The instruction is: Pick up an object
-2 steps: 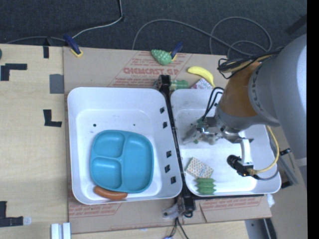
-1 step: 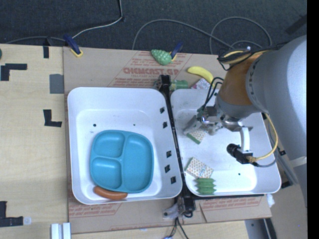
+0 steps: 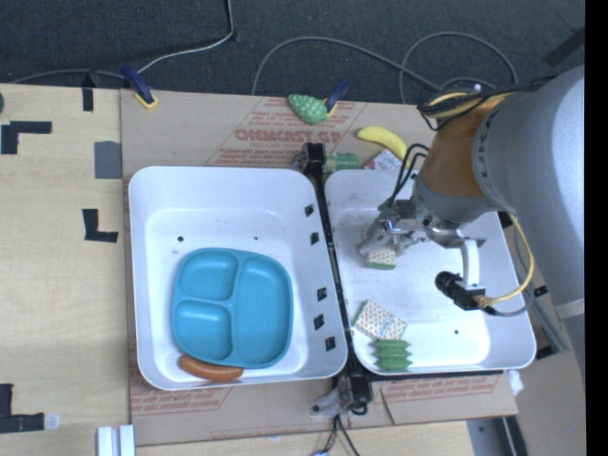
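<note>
Checkered block in right bin; cardboard-covered bench, dark carpet beyond.

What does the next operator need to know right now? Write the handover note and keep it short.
Gripper: low in the right bin, right over a small checkered piece; a grasp is not confirmed from this view.
Right bin also holds: a checkered block and a green ridged piece near the front edge.
Left bin: a blue divided plate with an orange sausage-shaped toy at its front edge.
Outside the bins, at the back: a yellow banana and a green toy.
Done: arm is at a target. Left: secure a grasp and lift something clear.
</note>
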Controlling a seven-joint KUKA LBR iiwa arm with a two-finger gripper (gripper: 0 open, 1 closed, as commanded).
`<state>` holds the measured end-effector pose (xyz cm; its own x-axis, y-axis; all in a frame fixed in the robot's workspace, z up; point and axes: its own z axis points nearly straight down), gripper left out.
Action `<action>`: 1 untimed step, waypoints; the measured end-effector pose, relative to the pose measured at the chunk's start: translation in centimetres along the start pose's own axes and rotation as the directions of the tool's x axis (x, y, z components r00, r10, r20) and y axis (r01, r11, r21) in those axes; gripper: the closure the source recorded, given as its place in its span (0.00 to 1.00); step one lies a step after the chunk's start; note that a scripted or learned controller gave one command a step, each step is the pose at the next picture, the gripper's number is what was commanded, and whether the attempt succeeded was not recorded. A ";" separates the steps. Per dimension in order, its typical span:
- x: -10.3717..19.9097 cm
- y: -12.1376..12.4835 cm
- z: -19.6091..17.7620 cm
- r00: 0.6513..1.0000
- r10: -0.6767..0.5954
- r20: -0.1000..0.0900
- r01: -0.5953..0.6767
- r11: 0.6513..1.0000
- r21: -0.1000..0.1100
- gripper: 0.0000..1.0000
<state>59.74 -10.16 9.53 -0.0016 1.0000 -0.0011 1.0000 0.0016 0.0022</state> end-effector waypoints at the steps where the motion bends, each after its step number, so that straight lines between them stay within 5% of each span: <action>1: 7.8 2.4 -8.9 1.000 -0.001 -0.002 0.001 1.000 0.002 1.00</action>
